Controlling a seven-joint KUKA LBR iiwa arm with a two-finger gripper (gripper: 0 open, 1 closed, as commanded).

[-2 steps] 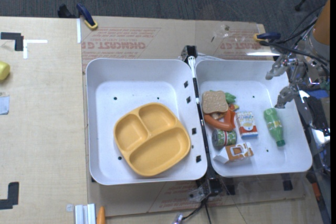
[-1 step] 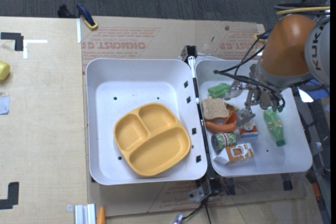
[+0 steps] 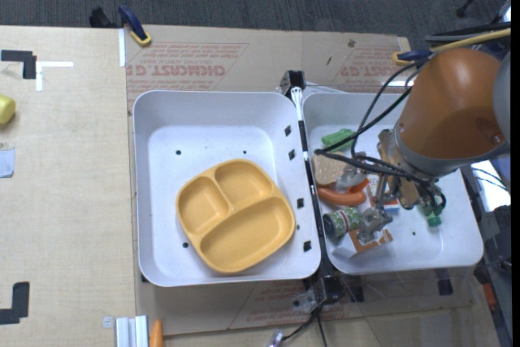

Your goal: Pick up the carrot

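Low, gripper (image 3: 375, 217) beside carrot (image 3: 341, 194), near bin wall (image 3: 312, 199); finger spread unclear.

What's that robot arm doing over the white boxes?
The arm hangs over the right bin, where small toy foods are piled up. Its gripper is low down beside the carrot, the thing it's meant to grab, but nothing looks lifted yet. The left bin holds a yellow plate with three sections.
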